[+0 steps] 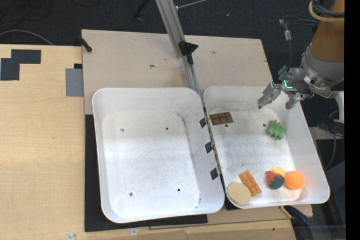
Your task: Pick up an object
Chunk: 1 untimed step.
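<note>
Camera view from above: gripper (pixel 279 96) hangs over the top right corner of the right bin (pixel 315 157), fingers spread, nothing between them. Arm comes in from the right, orange band above the wrist.

Candidates, all in the right bin:
- green toy (pixel 276 129), closest, just below the gripper, near the right wall. Lumpy shape, looks light, probably soft plastic or rubber. I'd close across its middle; the bumps should give grip.
- brown bar (pixel 221 118), flat, near the divider at the top. Thin and lying flat, so hard to get fingers under; likely to slip.
- cluster at the bottom edge: tan disc (pixel 239 193), orange wafer (pixel 250 183) touching it, red-and-yellow piece (pixel 275 178), orange ball (pixel 293 180). Ball is round and likely smooth, so it could roll out of a pinch. Pieces sit tight together, so the fingers could nudge a neighbour.

Left bin (pixel 112 115) is no use for a pick.

My pick: the green toy. Short move, standing apart from the rest. Risk is the wall beside it crowding one finger.
</note>
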Motion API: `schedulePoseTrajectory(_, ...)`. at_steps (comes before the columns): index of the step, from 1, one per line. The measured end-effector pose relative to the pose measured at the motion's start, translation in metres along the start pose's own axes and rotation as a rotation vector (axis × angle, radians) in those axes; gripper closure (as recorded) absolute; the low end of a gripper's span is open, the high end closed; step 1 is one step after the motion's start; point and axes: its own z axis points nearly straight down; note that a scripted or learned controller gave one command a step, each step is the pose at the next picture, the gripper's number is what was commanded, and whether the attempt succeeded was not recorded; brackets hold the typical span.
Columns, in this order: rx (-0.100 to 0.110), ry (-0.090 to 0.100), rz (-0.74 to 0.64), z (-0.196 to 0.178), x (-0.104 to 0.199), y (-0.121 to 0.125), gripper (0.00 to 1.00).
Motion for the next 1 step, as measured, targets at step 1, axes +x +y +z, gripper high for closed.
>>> schedulePoseTrajectory(1, 0.004, 0.001, 0.002, 0.0440, 0.0025, -0.0040, 0.00)
